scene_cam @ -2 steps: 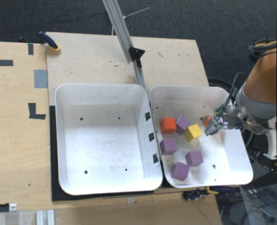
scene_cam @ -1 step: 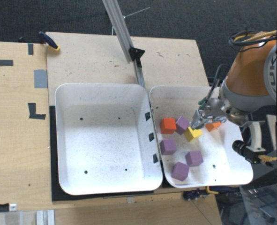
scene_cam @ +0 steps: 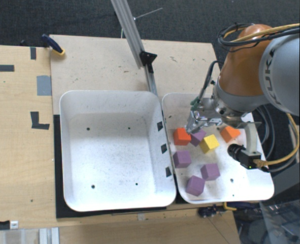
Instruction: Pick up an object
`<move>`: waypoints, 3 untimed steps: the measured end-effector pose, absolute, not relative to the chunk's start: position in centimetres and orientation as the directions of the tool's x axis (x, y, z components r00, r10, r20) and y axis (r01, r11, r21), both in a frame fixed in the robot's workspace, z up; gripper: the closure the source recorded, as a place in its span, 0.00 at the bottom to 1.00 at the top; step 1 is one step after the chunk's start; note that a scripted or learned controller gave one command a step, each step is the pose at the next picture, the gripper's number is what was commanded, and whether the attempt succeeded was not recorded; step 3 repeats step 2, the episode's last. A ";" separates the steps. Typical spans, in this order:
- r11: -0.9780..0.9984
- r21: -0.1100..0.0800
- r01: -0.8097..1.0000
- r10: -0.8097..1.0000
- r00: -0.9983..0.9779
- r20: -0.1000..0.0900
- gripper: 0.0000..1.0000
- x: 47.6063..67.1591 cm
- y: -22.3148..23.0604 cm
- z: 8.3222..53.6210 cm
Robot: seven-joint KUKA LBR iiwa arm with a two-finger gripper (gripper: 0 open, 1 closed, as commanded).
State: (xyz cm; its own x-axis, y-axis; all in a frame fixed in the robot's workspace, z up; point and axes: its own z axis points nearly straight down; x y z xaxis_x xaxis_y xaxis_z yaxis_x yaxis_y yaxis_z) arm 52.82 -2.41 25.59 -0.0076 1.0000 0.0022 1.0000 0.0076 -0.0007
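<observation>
gripper point(scene_cam: 195, 128) low in the right bin point(scene_cam: 269, 189), above a purple block point(scene_cam: 197, 138); its state cannot be told.

Gripper point(scene_cam: 196, 128) seemingly touches purple cube point(scene_cam: 197, 138) beside orange cube point(scene_cam: 181, 136).

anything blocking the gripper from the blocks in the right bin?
Nothing visible does. The gripper hangs directly over the right bin, just above the purple block wedged between the orange block and the yellow block. Those neighbours crowd it closely and may hinder a clean grasp.
</observation>
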 end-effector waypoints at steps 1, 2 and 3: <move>0.005 0.000 1.000 1.000 -0.005 0.001 1.00 55.6 1.8 25.1; 0.006 0.000 1.000 1.000 -0.006 0.001 1.00 57.4 6.5 25.5; 0.006 0.000 1.000 1.000 -0.006 0.001 1.00 57.4 6.5 25.5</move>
